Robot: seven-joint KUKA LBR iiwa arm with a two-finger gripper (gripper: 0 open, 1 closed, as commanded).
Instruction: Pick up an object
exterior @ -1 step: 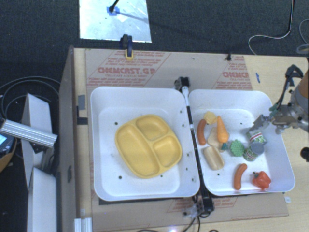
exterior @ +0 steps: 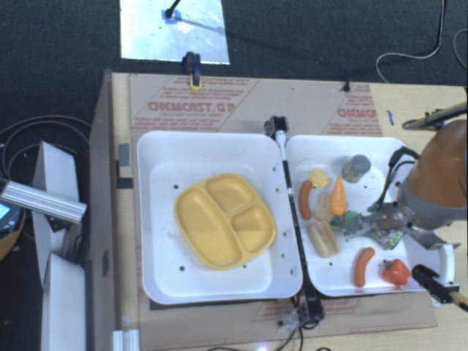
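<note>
Cardboard-covered bench (exterior: 219,101) on dark carpet (exterior: 58,42); glossy white bins (exterior: 157,196), one holding a yellow compartmented tray (exterior: 223,219). Gripper (exterior: 373,224) opening unclear.

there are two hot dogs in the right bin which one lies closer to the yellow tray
The sausage lying along the right bin's left wall, nearest the yellow tray. The other sausage lies near the front edge, beside the red pepper.

light: bright, even overhead | glare: foil sheet (exterior: 174,19) washed out | shadows: soft | focus: slightly soft
</note>
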